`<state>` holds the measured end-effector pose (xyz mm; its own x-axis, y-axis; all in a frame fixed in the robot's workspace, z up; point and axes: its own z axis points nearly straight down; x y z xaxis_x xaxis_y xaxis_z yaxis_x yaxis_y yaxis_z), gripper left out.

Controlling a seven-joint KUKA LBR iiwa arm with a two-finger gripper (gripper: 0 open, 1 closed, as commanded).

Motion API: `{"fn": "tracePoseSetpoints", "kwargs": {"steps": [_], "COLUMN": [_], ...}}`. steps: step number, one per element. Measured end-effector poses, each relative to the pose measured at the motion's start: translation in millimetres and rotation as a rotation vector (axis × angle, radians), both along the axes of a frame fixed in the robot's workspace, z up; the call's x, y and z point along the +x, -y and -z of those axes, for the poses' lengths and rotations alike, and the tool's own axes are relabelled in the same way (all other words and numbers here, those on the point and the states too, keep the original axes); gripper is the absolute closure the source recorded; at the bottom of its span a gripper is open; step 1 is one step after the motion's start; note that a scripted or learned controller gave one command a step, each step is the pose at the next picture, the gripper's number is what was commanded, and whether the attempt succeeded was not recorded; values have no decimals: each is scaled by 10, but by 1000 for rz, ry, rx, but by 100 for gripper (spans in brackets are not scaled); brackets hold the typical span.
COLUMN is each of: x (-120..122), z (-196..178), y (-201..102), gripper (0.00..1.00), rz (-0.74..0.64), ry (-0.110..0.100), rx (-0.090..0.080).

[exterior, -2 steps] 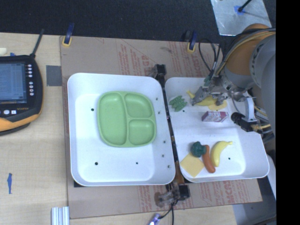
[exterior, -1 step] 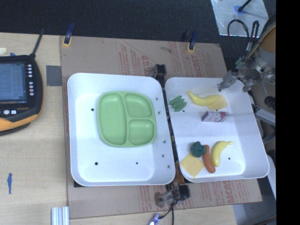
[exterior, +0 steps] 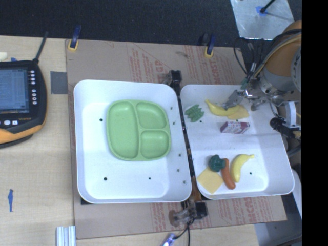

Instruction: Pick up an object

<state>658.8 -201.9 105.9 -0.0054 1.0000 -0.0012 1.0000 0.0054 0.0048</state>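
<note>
The banana point(exterior: 224, 109) nearest the gripper lies in the right bin point(exterior: 287, 164), close to its far edge, long axis running roughly along that edge with the near tip swinging slightly toward the bin's centre. The gripper point(exterior: 239, 97) sits right above the banana's right-hand half, just on the far side of it, so the fruit lies immediately below and a touch to the left of the fingertips. Whether anything is gripped, I cannot tell; the tips are too small and dark to read. Touching the banana's right end is a pale yellow block point(exterior: 237, 114), and just toward the near side sits a small red-and-white carton point(exterior: 234, 127). A green leafy piece point(exterior: 194, 113) lies by the bin's left wall. In the near half: a second banana point(exterior: 241, 165), a carrot point(exterior: 228, 179), broccoli point(exterior: 216, 163), a cheese wedge point(exterior: 210, 181). The left bin point(exterior: 84, 137) carries a green divided plate point(exterior: 138, 130).
</note>
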Motion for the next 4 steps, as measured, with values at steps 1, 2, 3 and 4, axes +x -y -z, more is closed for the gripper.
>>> {"fn": "tracePoseSetpoints", "kwargs": {"steps": [1,2,3,4], "x": [-22,-168,-22,-23], "z": [135,136,136,137], "y": [-515,-29,94,91], "gripper": [0,0,0,0], "rz": [0,3,1,-2], "ry": [-7,-9,-6,-8], "rx": [1,2,1,2]}}
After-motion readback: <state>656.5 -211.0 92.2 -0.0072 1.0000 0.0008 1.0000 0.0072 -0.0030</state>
